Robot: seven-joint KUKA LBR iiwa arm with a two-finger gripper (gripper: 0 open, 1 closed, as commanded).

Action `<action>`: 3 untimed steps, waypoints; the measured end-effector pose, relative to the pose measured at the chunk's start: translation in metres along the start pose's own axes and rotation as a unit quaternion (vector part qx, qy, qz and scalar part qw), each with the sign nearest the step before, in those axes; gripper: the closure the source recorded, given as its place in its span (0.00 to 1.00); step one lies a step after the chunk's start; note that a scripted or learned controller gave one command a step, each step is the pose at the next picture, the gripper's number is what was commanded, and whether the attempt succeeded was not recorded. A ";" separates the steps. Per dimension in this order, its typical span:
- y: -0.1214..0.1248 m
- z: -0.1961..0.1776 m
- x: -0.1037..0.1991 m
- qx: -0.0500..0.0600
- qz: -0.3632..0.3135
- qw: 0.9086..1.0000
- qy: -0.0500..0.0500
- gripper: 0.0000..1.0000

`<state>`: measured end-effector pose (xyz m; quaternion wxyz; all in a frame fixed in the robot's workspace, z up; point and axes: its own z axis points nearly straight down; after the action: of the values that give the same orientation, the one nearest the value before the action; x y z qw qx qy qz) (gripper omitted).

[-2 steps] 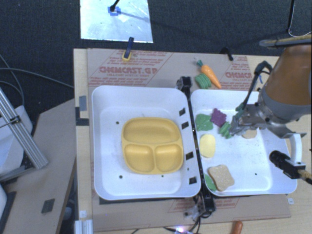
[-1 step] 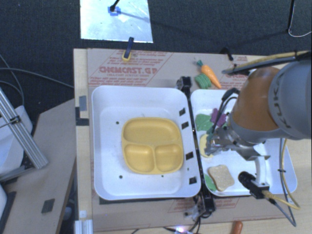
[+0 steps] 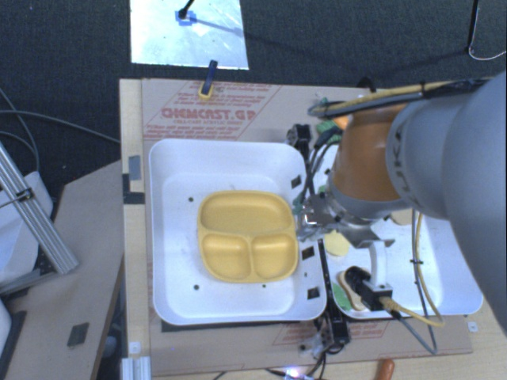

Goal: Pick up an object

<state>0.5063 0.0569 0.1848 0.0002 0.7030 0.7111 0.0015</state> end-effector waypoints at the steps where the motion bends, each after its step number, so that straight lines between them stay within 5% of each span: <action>1: 0.014 0.074 0.065 0.003 0.001 1.000 0.000 1.00; 2: -0.013 0.094 0.076 -0.010 0.007 1.000 -0.001 1.00; 3: 0.068 0.098 0.115 0.001 0.004 1.000 -0.003 1.00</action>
<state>0.5731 0.1731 0.0873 0.0019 0.7056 0.7086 -0.0010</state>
